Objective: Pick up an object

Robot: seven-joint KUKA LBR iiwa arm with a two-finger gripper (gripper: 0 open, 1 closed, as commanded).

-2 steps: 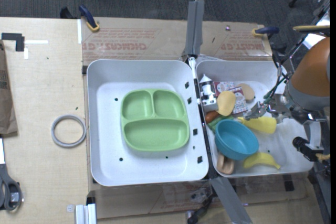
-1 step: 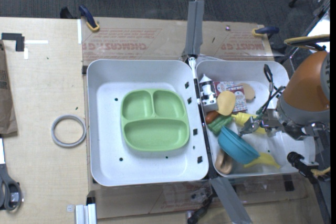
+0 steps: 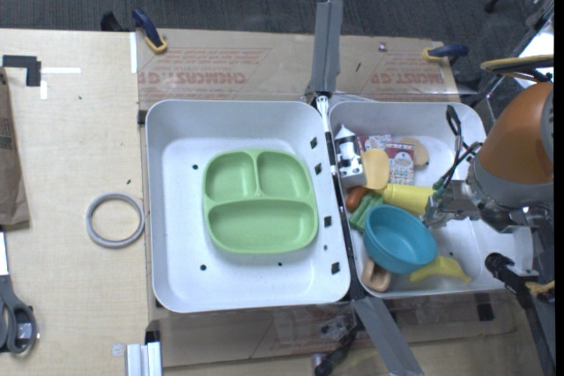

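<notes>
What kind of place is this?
Likely a robot lab's picking bench: two white bins clamped to a board, a green divided plate, toy kitchenware like a blue bowl, and the arm.

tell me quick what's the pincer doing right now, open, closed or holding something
Pincer: cannot be told. It sits low in the right bin, beside the blue bowl and the yellow piece.

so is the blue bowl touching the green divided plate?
Apart. The camera view shows the blue bowl in the right bin and the green divided plate in the left bin, with both bin walls between them.
</notes>
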